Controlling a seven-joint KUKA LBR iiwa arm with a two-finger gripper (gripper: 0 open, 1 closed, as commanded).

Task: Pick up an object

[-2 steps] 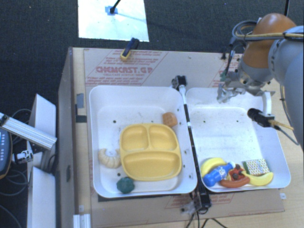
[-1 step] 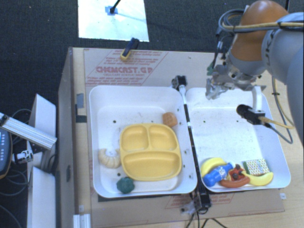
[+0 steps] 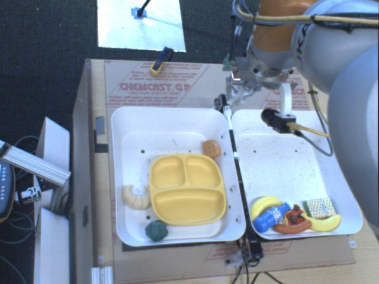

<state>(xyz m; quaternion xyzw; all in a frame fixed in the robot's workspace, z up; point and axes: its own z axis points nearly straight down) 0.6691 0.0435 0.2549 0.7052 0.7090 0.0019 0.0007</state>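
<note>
The gripper (image 3: 227,103) hangs over the far end of the divider between the two white bins, with nothing visible in it. The left bin (image 3: 127,158) holds a yellow divided plate (image 3: 187,188), a small orange-brown piece (image 3: 211,148) at the plate's far right corner, a beige croissant-shaped item (image 3: 136,197) and a dark green ball (image 3: 156,230). In the near corner of the right bin (image 3: 284,158) lie a yellow banana (image 3: 263,205), a blue bottle (image 3: 273,216), a red item (image 3: 291,225), a second banana (image 3: 324,222) and a checkered block (image 3: 320,206).
Both bins rest on a cardboard sheet with red lettering (image 3: 160,87). A yellow and black tool (image 3: 161,61) lies on its far edge. A black module with a yellow cable (image 3: 279,120) hangs from the arm over the right bin. White boxes (image 3: 50,176) stand to the left.
</note>
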